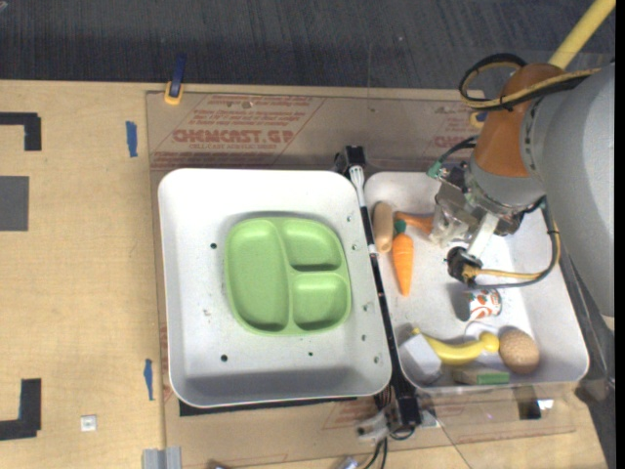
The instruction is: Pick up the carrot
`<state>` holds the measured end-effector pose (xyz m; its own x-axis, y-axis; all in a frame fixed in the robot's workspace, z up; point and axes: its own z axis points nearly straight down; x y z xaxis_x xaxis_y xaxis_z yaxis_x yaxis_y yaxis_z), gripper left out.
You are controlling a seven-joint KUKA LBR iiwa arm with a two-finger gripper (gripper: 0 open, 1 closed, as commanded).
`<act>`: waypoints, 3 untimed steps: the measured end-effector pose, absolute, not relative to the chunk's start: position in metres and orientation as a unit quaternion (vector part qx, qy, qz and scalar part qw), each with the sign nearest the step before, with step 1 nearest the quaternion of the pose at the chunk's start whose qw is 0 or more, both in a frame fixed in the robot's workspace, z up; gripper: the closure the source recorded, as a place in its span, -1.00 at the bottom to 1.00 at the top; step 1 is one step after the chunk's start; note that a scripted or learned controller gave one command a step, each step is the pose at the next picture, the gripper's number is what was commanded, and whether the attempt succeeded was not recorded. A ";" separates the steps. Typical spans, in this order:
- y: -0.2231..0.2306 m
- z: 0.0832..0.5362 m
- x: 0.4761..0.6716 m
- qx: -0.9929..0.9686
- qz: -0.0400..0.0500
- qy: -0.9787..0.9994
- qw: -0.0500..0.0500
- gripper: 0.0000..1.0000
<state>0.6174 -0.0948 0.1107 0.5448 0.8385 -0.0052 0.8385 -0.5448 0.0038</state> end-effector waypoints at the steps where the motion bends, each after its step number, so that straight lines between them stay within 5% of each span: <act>1: -0.095 0.110 0.617 0.879 -0.002 0.477 0.003 -1.00; 2: -0.094 0.120 0.618 0.878 -0.002 0.478 0.003 1.00; 3: -0.094 0.120 0.618 0.878 -0.002 0.478 0.003 -1.00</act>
